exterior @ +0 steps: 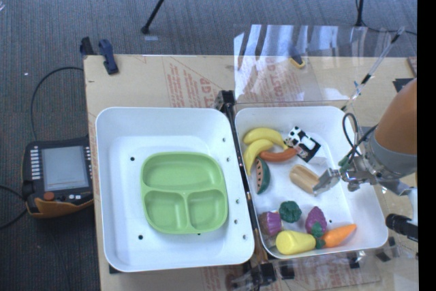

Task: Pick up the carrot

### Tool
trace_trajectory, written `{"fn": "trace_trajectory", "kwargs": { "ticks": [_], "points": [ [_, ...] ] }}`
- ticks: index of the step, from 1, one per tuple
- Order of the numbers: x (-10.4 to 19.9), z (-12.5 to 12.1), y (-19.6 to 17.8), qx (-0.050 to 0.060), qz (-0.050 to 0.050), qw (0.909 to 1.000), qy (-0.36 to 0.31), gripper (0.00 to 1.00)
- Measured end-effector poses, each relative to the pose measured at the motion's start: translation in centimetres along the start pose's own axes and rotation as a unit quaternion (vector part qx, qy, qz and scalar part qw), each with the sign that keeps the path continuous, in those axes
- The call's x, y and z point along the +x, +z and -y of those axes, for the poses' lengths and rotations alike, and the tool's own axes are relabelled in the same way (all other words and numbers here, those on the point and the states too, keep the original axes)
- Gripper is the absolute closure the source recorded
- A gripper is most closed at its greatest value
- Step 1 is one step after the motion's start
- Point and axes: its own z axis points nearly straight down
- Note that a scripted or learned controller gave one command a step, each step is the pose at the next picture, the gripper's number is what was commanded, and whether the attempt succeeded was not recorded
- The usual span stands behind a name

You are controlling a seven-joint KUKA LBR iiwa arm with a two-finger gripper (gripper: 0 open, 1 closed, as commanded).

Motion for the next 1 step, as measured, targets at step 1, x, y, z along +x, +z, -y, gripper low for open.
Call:
{"fn": "trace_trajectory", "kwargs": {
  "ticks": [1],
  "points": [
    [-1.78, 3.62, 5.54, -0.004, 0.002, 0.9748, -0.223, 0.0]
  ]
}}
